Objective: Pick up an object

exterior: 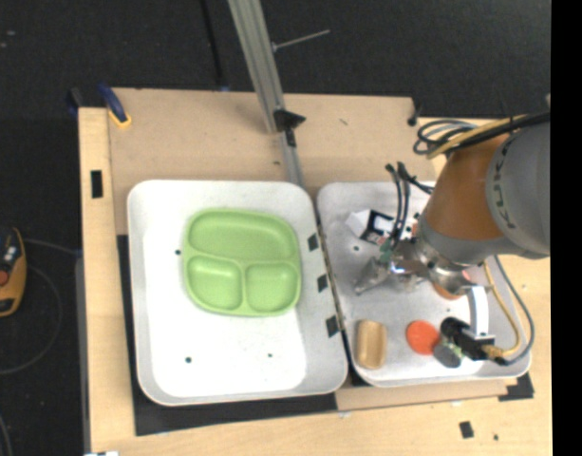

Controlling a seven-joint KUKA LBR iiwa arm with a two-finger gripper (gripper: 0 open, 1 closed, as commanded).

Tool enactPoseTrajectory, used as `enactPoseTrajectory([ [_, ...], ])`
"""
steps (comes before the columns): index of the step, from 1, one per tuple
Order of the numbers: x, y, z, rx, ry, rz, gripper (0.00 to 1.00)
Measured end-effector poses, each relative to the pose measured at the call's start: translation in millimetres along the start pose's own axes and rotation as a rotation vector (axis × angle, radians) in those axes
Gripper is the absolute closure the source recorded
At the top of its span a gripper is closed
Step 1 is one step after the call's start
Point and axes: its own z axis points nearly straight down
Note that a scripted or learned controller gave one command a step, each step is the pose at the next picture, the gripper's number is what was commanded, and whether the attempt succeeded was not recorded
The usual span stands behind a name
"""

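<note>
My gripper (374, 275) reaches down into the middle of the right bin (340, 207), coming from the arm with the orange band (461, 202). A tan cylinder-shaped object (370, 343) lies near the bin's front left, just below the gripper and apart from it. A small orange object (421, 335) sits to the right of the tan one. A white and black item (370, 223) lies toward the back of the bin, above the gripper. I see nothing between the gripper's tips.
The left bin (158, 350) holds a green divided plate (241, 260) in its upper half. A grey metal post (262, 60) slants up from between the bins at the back. The wooden bench (177, 131) surrounds both bins.
</note>
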Motion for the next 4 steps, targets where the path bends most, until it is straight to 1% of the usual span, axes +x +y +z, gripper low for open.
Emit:
enactPoseTrajectory([
  [1, -1.3, 1.4, -13.5, -0.006, 0.000, 0.005, 1.00],
  [2, -10.9, 0.8, -74.6, -0.011, -0.002, 0.004, 1.00],
  [3, -12.3, 2.3, -100.3, -0.008, -0.001, -0.002, 1.00],
  [4, 46.3, 15.8, -97.1, -0.005, 0.002, -0.008, 1.00],
])
